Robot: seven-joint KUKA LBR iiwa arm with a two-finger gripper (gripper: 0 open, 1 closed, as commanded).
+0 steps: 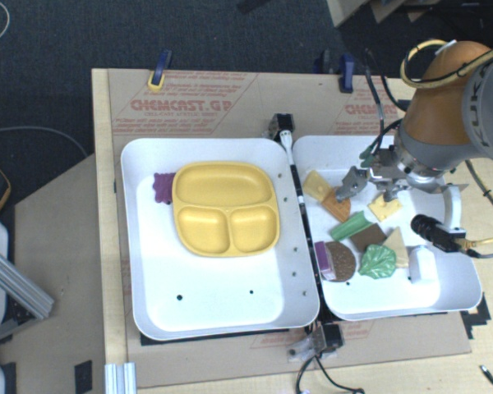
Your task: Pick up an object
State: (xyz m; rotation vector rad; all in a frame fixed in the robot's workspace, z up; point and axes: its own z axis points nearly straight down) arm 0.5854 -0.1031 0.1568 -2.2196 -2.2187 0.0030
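A plywood bench (107, 220) carries two shallow white bins side by side. The left bin (156, 286) holds a yellow divided plate (226, 206) with a small purple piece (162, 187) tucked against its left rim. The right bin (452, 290) holds the clutter the task draws on, and the grey arm (448, 109), orange band above its wrist, leans in over that bin's upper half from the right.

The gripper (360, 180) hangs low among the pieces with its fingers spread apart and nothing between them. Directly under and just left of its tips sit a pale yellow wedge (316, 185) and an orange-brown piece (337, 208), the nearest candidates. A yellow block (384, 208) lies just to its right.

Further toward the bin's near edge lie a green bar (348, 226), long axis slanting up to the right, a brown block (368, 237), a round brown disc (341, 262) and a green leaf (377, 262), so the heap lies below and left of the tool.
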